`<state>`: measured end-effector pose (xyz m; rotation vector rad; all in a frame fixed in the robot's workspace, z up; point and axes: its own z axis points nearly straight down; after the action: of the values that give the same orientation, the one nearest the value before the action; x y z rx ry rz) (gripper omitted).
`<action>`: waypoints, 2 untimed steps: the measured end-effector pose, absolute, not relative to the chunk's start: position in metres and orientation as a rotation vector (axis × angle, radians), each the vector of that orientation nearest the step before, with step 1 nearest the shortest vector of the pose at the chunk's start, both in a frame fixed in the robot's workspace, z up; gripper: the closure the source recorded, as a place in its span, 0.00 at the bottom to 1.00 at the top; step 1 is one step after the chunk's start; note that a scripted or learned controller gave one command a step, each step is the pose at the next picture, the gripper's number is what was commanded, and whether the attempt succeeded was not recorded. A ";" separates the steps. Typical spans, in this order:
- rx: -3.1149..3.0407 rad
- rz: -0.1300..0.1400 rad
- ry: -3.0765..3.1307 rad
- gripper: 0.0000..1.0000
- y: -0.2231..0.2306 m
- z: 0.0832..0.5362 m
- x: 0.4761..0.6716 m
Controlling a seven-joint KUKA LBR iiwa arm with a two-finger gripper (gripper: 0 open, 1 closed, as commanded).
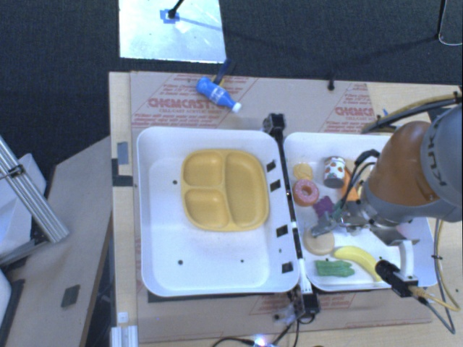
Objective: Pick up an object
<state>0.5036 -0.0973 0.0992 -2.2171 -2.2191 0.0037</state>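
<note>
Pincer (323, 226) reaches beside the small purple toy (323, 207).

**How Many of Each Thing**

Two white bins are seen side by side: a left bin (155, 215) and a right bin (423, 241). One yellow plate (223, 190) with three parts is counted in the left bin. In the right bin, one pink donut (307, 191), one banana (357, 259), one green toy (334, 268), one purple toy (324, 207), one round tan cookie (319, 242) and one small white and brown toy (333, 170) are counted. One blue bottle (216, 93) is seen behind the bins. One robot arm (409, 172) is counted.
</note>
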 end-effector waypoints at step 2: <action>-2.221 -0.013 -2.227 1.00 -0.096 0.099 0.508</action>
<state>0.5078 -0.0960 0.0989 -2.2212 -2.2275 -0.0135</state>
